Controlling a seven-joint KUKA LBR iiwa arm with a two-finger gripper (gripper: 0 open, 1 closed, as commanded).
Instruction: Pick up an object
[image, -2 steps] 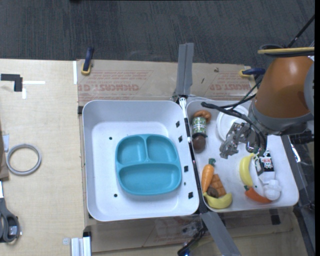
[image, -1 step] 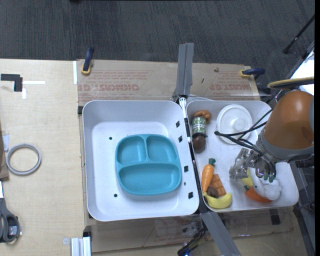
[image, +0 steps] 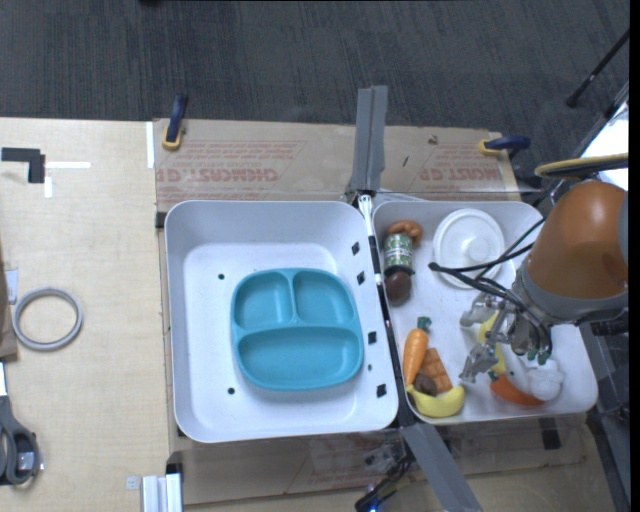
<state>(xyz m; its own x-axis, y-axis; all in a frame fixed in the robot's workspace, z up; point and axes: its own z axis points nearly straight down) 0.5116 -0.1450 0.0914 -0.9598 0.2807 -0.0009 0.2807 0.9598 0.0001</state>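
My gripper hangs low over the right bin, near its front right part, with the two silver fingers spread apart and open. Nothing clearly sits between them; a small yellow bit shows close behind the upper finger. Left of the gripper lie a carrot, a brown piece and a yellow banana. A red-orange item and a white lump lie just under the wrist at the bin's front right corner.
At the back of the right bin are a small jar, a brown round item and a white bowl. The left bin holds a blue divided plate. A tape ring lies on the bench.
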